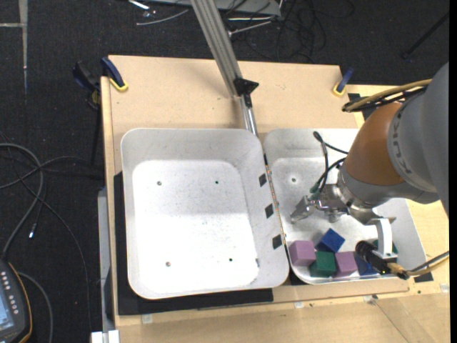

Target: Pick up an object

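Open gripper [305, 210] above right bin [293, 164], near blue block [331, 240], purple block [303, 251].

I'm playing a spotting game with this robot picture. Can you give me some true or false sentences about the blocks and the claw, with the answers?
1. The blocks sit in the right bin. True.
2. The purple block lies beside the green block. True.
3. The claw is lifting the blue block. False: the blue block lies on the bin floor, apart from the claw.
4. The blocks are piled at the bin's far end. False: they cluster at the near end.
5. The claw hangs over the left bin. False: it is over the right bin.
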You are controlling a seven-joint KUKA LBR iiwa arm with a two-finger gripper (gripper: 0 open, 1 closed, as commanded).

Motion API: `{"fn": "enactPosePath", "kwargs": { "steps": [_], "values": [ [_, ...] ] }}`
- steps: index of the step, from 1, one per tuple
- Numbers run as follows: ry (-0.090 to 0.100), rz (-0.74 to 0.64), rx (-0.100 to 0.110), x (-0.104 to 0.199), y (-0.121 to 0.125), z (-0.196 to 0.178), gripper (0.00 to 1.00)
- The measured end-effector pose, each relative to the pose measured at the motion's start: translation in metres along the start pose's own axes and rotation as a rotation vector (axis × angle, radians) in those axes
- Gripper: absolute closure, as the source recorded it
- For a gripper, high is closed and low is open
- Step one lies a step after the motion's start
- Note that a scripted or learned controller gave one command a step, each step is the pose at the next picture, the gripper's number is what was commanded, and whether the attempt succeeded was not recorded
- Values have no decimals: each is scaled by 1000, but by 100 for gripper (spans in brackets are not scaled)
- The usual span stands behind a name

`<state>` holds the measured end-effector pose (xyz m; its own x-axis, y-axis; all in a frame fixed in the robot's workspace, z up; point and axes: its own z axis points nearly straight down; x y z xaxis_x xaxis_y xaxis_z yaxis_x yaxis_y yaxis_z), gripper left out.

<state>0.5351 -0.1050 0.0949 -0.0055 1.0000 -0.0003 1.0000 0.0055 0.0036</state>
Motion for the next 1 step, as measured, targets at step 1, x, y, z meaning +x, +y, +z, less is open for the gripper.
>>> {"fn": "enactPosePath", "kwargs": {
  "steps": [1],
  "values": [
    [1, -1, -3, 44, -43, -105, 0]
  ]
}}
